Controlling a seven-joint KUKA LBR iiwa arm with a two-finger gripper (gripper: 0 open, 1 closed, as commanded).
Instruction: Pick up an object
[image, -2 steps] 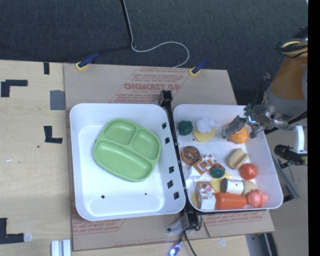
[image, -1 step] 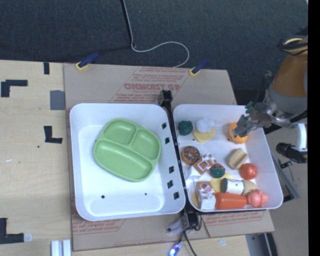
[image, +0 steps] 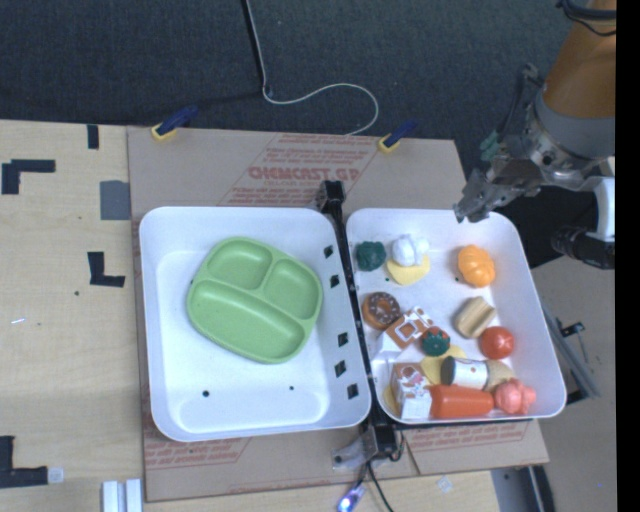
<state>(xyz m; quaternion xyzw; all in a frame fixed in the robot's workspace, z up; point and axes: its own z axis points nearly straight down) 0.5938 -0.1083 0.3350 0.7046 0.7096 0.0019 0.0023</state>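
The right bin (image: 531, 290) holds several toy foods: an orange fruit (image: 476, 265), a red tomato (image: 496, 342), a bread roll (image: 473, 316), a chocolate donut (image: 380, 309), a dark green piece (image: 370, 255), a white and yellow piece (image: 408, 259), an orange carrot (image: 462, 402) and a pink piece (image: 514, 396). My gripper (image: 474, 206) hangs above the bin's far right rim, up and slightly left of the orange fruit. Nothing shows between its fingers.
The left bin (image: 165, 250) holds a green divided plate (image: 255, 298). Black clips run along the wall between the two bins (image: 343, 300). A white cable (image: 300, 95) lies on the dark floor behind the cardboard sheet (image: 290, 170).
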